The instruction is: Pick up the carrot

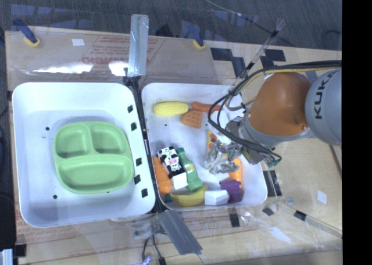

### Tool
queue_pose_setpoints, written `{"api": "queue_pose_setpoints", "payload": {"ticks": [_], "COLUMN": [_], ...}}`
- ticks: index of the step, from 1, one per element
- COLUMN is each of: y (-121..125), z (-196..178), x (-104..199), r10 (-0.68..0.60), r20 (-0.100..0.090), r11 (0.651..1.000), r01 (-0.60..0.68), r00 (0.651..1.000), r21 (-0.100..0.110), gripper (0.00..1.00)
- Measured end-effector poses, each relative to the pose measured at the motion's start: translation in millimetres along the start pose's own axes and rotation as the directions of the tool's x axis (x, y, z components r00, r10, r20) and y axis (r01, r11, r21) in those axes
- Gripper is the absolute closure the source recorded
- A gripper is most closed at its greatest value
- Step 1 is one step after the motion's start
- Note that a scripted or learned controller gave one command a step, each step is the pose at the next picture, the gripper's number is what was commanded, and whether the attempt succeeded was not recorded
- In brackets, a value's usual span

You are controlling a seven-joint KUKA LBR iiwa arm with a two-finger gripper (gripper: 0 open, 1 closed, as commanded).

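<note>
The carrot (162,176) is a long orange piece lying along the left wall of the right bin (152,98), beside a black-and-white cow toy (170,160) and a green bottle (189,172). My gripper (222,157) is low in the right half of the same bin, well to the right of the carrot and apart from it. The wrist and its cables cover the tip of the gripper. A small orange piece (235,173) lies just below the gripper; I cannot tell what it is.
The right bin also holds a yellow corn cob (171,108), an orange waffle-like piece (192,120), a purple item (232,188), a white block (216,198) and a yellow piece (187,199). A green divided plate (92,156) sits in the left bin (26,118).
</note>
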State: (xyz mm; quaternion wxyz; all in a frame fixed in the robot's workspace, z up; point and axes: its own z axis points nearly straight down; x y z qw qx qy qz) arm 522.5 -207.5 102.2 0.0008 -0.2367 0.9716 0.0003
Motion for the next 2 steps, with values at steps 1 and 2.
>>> {"api": "queue_pose_setpoints", "payload": {"ticks": [1,2], "y": [3,73], "z": [9,-58], "x": [10,-1], "r10": [0.465,0.793], "r20": [0.000,0.002], "r11": [0.885,0.609], "r01": [-0.465,-0.793], "r00": [0.885,0.609], "r21": [0.000,0.000], "gripper": [1.00,1.00]}}
